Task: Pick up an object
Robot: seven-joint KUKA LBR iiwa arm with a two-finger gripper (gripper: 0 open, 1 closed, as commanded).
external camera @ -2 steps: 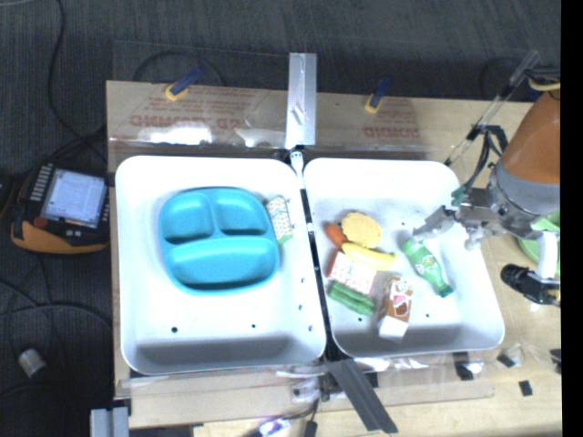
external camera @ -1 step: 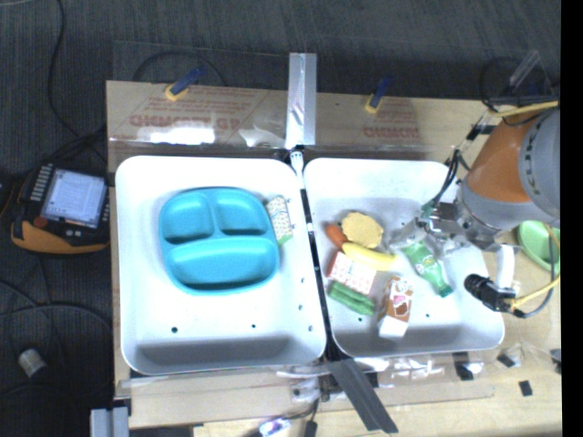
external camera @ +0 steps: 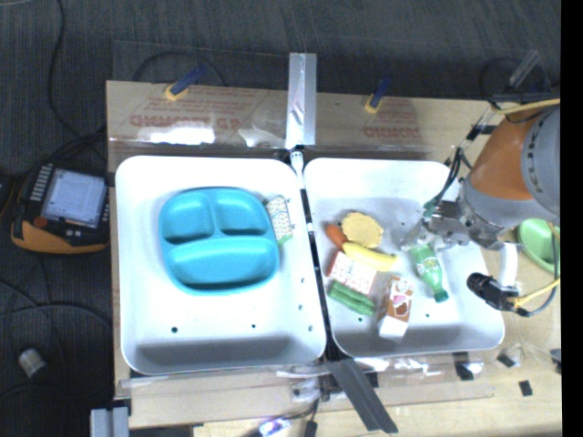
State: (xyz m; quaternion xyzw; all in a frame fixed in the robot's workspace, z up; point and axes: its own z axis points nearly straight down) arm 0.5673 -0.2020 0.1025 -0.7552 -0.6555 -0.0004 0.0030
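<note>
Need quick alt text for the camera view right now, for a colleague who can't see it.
The arm's pincer hangs over the right bin, just above a green bottle among small food items. The left bin holds a blue divided plate.

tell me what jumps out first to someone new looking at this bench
The bright blue three-compartment plastic plate dominates the left white bin, with a small corn-like toy at its right edge. The right white bin holds a cluster of toy food: a yellow banana, a small carton and a green plastic bottle. The grey arm with an orange band reaches in at the right, just above that bottle.
</note>
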